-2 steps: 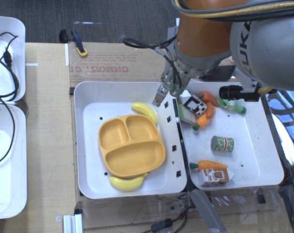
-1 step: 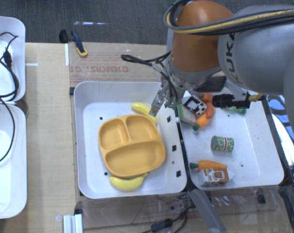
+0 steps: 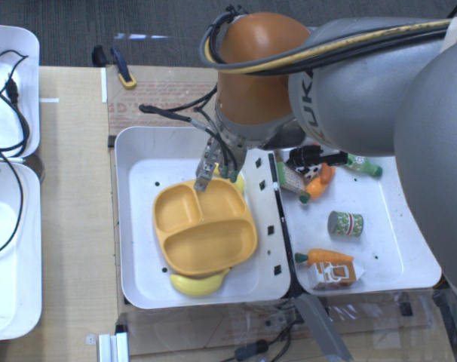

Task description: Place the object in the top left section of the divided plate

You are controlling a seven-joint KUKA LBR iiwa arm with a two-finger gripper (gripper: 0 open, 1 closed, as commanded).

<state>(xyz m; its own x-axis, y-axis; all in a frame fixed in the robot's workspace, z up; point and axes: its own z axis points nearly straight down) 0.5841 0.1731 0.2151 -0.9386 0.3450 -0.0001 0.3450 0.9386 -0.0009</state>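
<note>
A yellow divided plate point(image 3: 206, 231) lies in the left bin point(image 3: 134, 225), with two small sections at its far side and one large section nearer the front. My gripper point(image 3: 217, 173) hangs over the plate's far rim, about where the two small sections meet. It looks open, and I see nothing between its fingers. A small yellow-green object point(image 3: 239, 181) lies just right of the gripper, at the plate's far right edge, partly hidden by the wrist. The top left section point(image 3: 176, 204) holds nothing.
A yellow banana-like piece point(image 3: 197, 283) pokes out from under the plate's front edge. The right bin point(image 3: 387, 202) holds a carrot point(image 3: 319, 184), a green bottle point(image 3: 364, 165), a small can point(image 3: 345, 224) and an orange carton point(image 3: 334, 271). The arm's bulk covers the upper right.
</note>
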